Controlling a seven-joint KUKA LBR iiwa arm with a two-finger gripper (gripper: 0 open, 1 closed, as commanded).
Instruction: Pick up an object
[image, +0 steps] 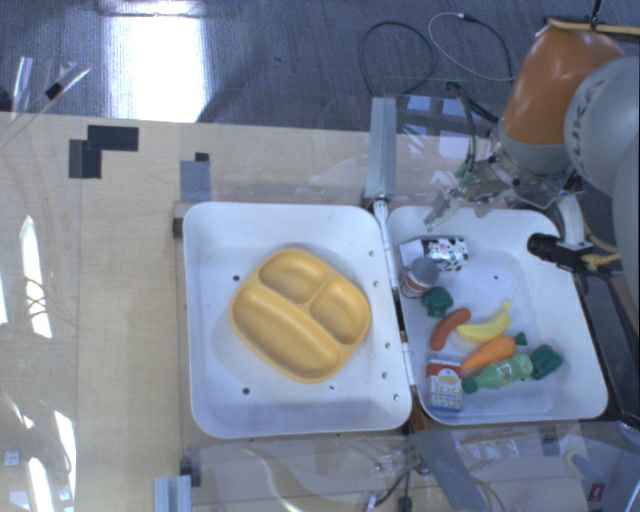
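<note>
You saw the gripper, jaws spread and holding nothing, above a small black-and-white cow.

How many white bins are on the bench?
2. The left bin holds a yellow divided plate. The right bin holds toy food such as a banana and a carrot, with the gripper above its far edge.

Pale wood bench; dark grey carpet floor beyond, bright light patch, black cables.
</note>
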